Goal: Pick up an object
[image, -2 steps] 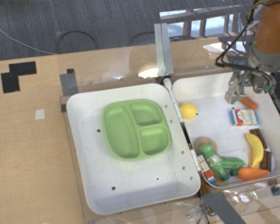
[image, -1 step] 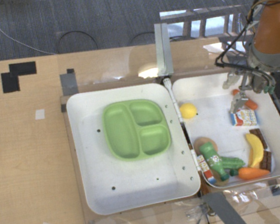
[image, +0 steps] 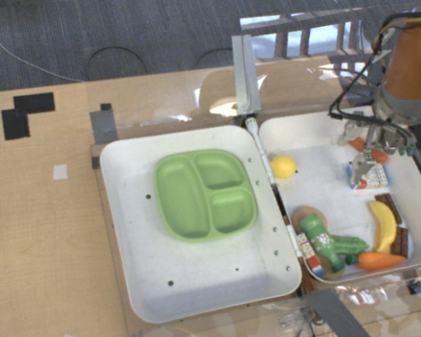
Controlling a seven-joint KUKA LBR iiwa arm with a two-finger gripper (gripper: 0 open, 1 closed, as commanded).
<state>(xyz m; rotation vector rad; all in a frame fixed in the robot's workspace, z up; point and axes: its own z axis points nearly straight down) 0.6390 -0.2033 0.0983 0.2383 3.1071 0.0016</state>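
Arm enters from right, orange band visible above wrist. Tool (image: 372,146) positioned over upper right area of right bin (image: 308,130), directly above small blue-white item (image: 367,174). Finger spread: cannot tell; nothing seen held.

Right bin contents: yellow lemon (image: 283,166) near left wall; banana (image: 383,224) at lower right; carrot (image: 381,260) beside front wall; green bottle (image: 322,244) lying tilted at lower left.

Left bin (image: 138,240) holds green divided plate (image: 204,193), centred. Both bins on wooden table (image: 41,256).

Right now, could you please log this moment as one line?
gripper: over right bin, far-right | carton: just below | banana: near edge | green tray: left bin
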